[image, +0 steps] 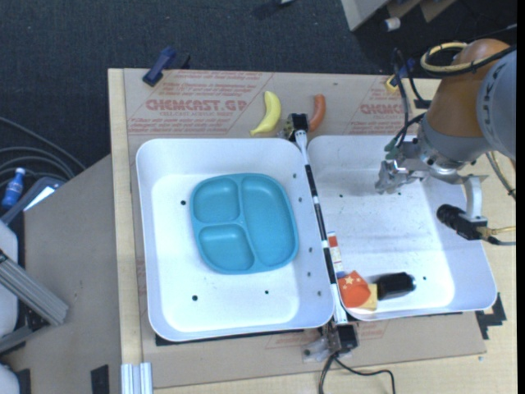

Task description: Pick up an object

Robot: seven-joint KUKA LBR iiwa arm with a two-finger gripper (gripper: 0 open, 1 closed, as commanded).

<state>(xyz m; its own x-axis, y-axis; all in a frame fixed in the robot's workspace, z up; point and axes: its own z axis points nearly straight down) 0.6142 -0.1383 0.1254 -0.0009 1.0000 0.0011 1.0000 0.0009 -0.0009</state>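
The end effector (392, 176) hangs low over the right bin (410, 220), near that bin's far edge and a little toward its right side. Its tip is small and dark against the white floor, and whether it is released or clenched cannot be told from this slanting view; nothing can be seen gripped in it.

The likeliest things to pick lie at the opposite end of the same bin — in its near left corner. There a small red and orange object (356, 290) sits hard against the divider (316, 212) between the 2 bins, and a black block (394, 285) rests just beside it on its right, the 2 touching or very nearly so. From the end effector both lie toward the near edge of the counter (131, 220), the red and orange object slightly to the left as well, the black block almost straight toward the viewer.

The black block's long axis runs roughly across the bin, parallel to the near edge, so a grasp across its short width looks the more promising — though the closeness of its neighbour and of the bin's near wall may crowd the approach.

The left bin (164, 220) holds a blue divided plate (244, 222), well apart from the end effector and across the divider, a flatter and harder target. A banana (267, 113) and an orange piece (317, 110) lie on the counter beyond the bins' far edge.
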